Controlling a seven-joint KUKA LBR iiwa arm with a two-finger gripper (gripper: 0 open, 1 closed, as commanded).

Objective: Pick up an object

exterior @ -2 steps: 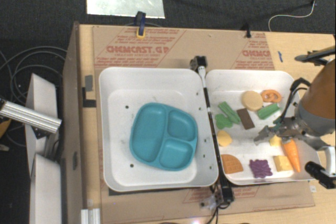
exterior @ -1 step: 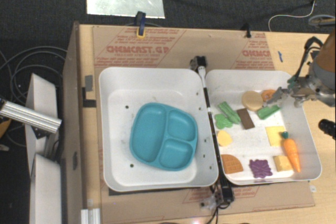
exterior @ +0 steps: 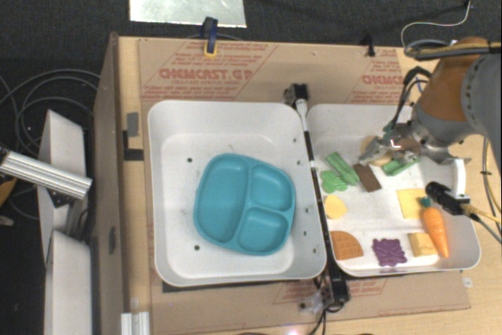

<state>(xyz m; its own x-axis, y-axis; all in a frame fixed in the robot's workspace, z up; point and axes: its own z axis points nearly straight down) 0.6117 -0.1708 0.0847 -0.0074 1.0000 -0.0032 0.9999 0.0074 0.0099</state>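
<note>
Over right-hand shallow white bin (exterior: 471, 251): grey arm with orange band (exterior: 449, 94) reaching in from right, two-finger gripper (exterior: 390, 143) low at bin's far side. Fingers: cannot tell open or shut, tips blurred among clutter.
Left-hand shallow white bin (exterior: 169, 169): holds turquoise plastic divided tray (exterior: 244, 202), tilted.
Right bin contents, all loose on floor: orange toy carrot (exterior: 435, 231) near right wall; yellow flat square (exterior: 410, 202) beside it; brown round-topped piece (exterior: 346, 245); purple bumpy cluster (exterior: 389, 250); green leafy piece (exterior: 338, 172); brown rectangular block (exterior: 367, 177) just beside gripper; small yellow rounded piece (exterior: 335, 206).
</note>
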